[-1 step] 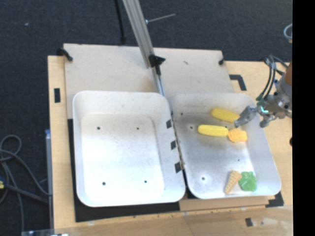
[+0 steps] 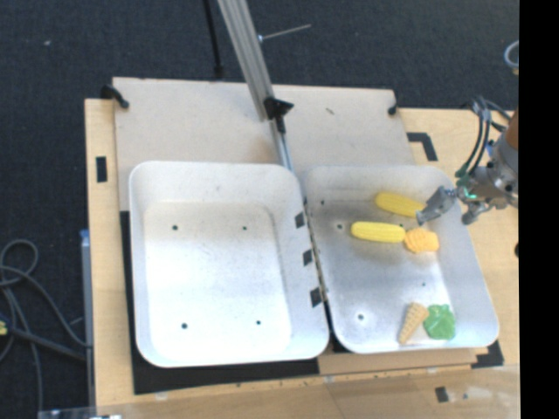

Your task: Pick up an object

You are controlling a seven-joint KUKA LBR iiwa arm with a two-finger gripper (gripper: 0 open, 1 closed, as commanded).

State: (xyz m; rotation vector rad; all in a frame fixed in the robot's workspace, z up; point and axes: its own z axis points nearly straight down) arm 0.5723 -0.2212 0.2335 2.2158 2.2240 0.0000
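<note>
The end effector (image 2: pixel 454 201) is reaching in over the far right edge of the right bin (image 2: pixel 384 321); whether it is wide or narrow cannot be told, and nothing is showing in its grasp. Just beside its tip, toy foods are lying near the bin's far right corner: a short corn cob (image 2: pixel 399 204), a longer corn cob (image 2: pixel 377 231) and a small orange-yellow piece (image 2: pixel 422 242) touching the longer cob's right end. A toy ice-cream cone (image 2: pixel 412 322) and a green toy (image 2: pixel 440 322) are sitting at the near right corner. The cobs are probably light, stiff, smooth plastic, liable to roll; gripping across the mid-length looks safest. The left bin (image 2: pixel 218 260) is sitting alongside on the surface (image 2: pixel 103 234).
</note>
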